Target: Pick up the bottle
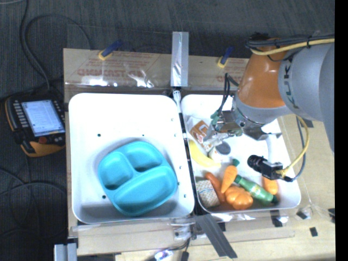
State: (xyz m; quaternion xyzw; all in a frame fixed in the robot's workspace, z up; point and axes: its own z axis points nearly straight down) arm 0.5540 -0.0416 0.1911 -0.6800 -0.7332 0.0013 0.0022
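The bottle (254, 190) is green and lies on its side near the front right of the right bin (288, 200). It is wedged among orange toy carrots (229, 178) and an orange fruit (239, 198). My gripper (219, 136) hangs over the middle of the right bin, above a snack packet (199, 132) and a yellow banana (202, 157). It stands up and to the left of the bottle, apart from it. Nothing shows between the gripper and the bottle.
A blue divided plate (138, 175) lies in the left bin (87, 118). A tan woven block (205, 192) sits at the right bin's front left. A black fitting with a yellow cable (263, 165) hangs from the arm just above the bottle.
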